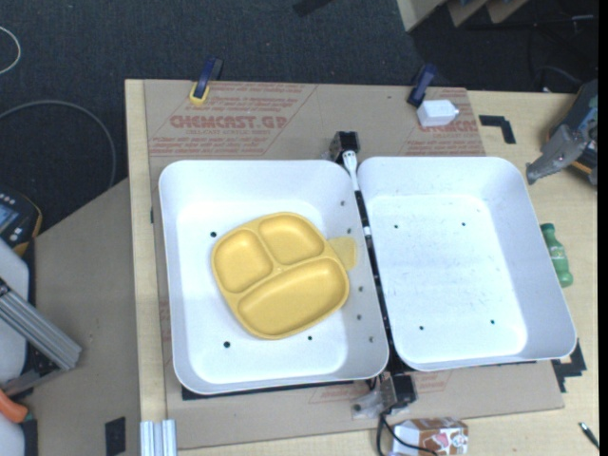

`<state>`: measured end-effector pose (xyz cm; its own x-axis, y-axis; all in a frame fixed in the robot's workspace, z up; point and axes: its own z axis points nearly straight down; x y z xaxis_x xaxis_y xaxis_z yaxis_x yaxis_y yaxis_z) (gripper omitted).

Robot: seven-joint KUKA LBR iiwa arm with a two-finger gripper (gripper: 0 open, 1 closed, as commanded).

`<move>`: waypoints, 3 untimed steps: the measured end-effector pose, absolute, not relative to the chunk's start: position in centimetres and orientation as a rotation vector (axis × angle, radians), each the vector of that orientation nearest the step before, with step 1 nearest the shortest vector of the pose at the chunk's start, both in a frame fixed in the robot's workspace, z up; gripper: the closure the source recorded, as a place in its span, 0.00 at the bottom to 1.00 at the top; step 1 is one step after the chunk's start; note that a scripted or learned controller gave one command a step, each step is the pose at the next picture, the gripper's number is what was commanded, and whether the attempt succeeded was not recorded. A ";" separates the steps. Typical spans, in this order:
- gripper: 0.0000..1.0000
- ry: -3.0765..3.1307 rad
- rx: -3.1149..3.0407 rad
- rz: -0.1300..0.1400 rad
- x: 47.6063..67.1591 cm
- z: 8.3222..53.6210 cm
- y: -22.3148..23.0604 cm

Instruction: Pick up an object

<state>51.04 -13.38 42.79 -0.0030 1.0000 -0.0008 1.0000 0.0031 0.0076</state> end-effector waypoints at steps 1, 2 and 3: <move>0.00 2.223 2.209 0.012 47.9 49.8 -8.3; 1.00 2.218 2.215 0.005 48.0 50.5 -8.6; 1.00 2.228 2.227 -0.010 47.9 40.8 -6.6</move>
